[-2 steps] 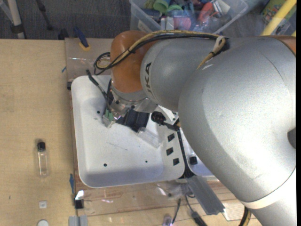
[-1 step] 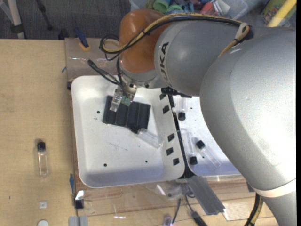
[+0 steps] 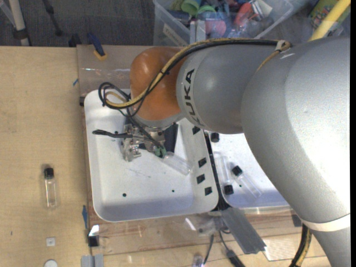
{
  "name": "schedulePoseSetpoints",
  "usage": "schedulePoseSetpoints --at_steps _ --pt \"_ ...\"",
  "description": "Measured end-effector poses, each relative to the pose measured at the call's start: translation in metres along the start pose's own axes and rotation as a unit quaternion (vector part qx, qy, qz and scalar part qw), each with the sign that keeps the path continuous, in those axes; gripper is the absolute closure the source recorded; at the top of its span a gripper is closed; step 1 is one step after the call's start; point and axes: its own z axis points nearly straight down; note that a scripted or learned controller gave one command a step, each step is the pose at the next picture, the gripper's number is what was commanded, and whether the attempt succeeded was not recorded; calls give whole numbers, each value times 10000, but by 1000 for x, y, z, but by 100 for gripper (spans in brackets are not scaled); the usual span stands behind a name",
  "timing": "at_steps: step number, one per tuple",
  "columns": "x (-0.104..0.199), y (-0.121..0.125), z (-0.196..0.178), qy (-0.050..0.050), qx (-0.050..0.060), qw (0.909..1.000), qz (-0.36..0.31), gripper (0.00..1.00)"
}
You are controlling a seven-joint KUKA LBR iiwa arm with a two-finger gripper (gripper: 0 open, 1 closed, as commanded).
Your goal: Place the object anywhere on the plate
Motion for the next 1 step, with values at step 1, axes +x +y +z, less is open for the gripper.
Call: schedulePoseSetpoints --at_steps 1 --pt "83 -8 -3 -30 -7 9712 -2382 100"
